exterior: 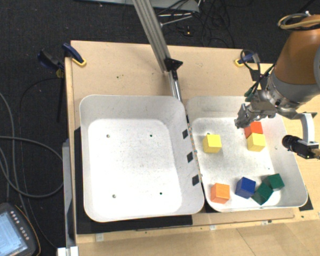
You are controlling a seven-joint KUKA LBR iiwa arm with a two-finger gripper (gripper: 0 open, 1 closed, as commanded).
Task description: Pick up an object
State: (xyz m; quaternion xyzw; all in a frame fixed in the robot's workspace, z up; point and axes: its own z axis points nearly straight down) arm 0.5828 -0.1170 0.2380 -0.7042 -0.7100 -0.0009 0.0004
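Over the right bin [293, 167], the claw [245, 119] hangs beside a red block [254, 127], grip unclear.

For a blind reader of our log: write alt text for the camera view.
The gripper hangs low over the right bin, beside a red block that touches a yellow block. The same bin holds another yellow block, an orange one, a blue one and two green ones. The left bin sits alongside.
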